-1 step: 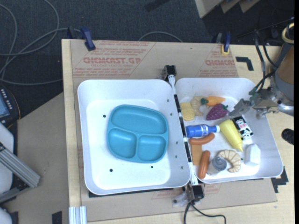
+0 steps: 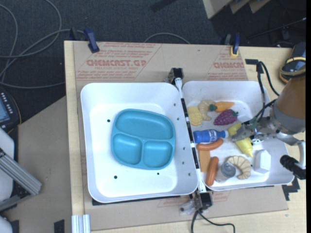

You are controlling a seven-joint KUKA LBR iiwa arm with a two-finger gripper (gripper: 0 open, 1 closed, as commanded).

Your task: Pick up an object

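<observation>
Hiding jaws (image 2: 244,133) tips: toy clutter, right bin (image 2: 194,89); grip unclear.

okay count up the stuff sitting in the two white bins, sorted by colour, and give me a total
Blue: 2, the divided plate and the bottle
Orange: 3, carrot and two sausages
Purple: 1, grapes
Yellow: 2, corn, banana
Tan: 1, croissant
White: 1, block
Total: 10, not counting small unclear pieces
</observation>
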